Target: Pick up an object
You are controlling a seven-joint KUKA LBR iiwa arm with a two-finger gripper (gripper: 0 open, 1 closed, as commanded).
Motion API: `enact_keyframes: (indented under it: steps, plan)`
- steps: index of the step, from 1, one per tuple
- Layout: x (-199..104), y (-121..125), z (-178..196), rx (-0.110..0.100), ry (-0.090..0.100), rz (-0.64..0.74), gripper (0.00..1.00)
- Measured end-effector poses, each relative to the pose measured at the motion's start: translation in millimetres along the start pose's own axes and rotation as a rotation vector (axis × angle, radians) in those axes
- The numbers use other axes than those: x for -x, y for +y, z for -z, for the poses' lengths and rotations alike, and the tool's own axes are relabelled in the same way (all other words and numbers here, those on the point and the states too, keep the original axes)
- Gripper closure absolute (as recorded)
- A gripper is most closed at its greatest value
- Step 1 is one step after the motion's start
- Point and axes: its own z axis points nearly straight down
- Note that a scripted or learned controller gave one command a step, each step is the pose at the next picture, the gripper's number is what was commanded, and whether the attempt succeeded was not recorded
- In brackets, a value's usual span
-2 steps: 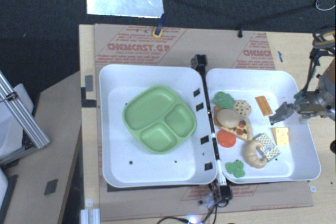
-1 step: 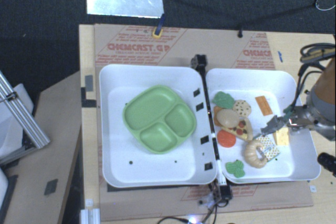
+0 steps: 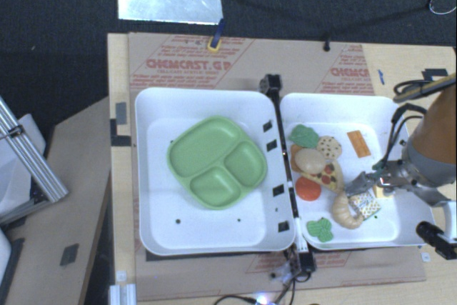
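Reaching in from the frame's right, the gripper (image 3: 362,184) is hovering low in the right bin (image 3: 378,107), over a patterned packet (image 3: 367,206) beside the croissant (image 3: 345,211); its grip state cannot be told. Approach step seemingly; next calls for closing and lifting.
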Motion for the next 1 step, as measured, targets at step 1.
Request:
enact_keyframes:
  steps: [1]
  plan:
    - [1.1,2.0,-49.0,0.009,-0.005,0.0,0.0]
